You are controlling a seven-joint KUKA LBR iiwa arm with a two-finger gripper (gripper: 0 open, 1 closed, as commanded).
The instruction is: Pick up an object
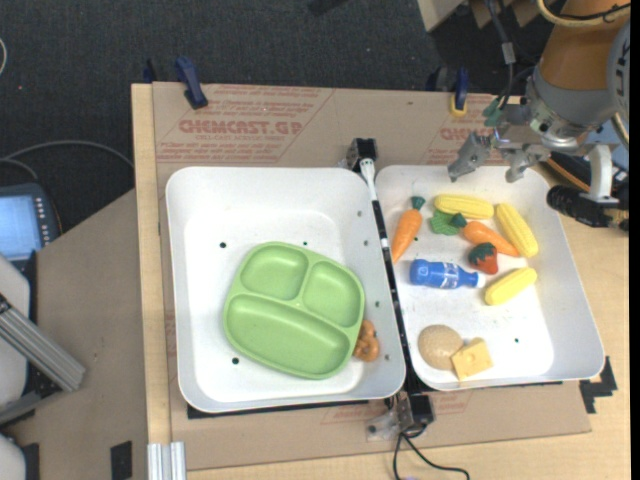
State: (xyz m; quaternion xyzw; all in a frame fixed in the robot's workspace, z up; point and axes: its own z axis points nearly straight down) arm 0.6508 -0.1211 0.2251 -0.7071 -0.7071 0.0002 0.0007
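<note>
Camera view, taking the blue bottle (443,274) as landmark — nearest lie a tan cookie (438,344) and cheese wedge (472,359). Beside it, a carrot (405,230); beyond, corn cobs (464,206). Farthest, the gripper (492,160) hangs spread wide, holding nothing.

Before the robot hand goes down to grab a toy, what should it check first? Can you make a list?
1. Fingers spread: ok. The gripper is open, with nothing between its fingers.
2. Gripper above the toys: ok. It sits over the far edge of the right bin.
3. Toy close by: ok. A corn cob lies nearest the gripper.
4. Room around that toy: not ok. The corn cob touches a green piece and an orange carrot.
5. Easier toy apart: ok. The blue bottle lies mostly on its own.
6. Exact height above the toys: cannot tell.
</note>
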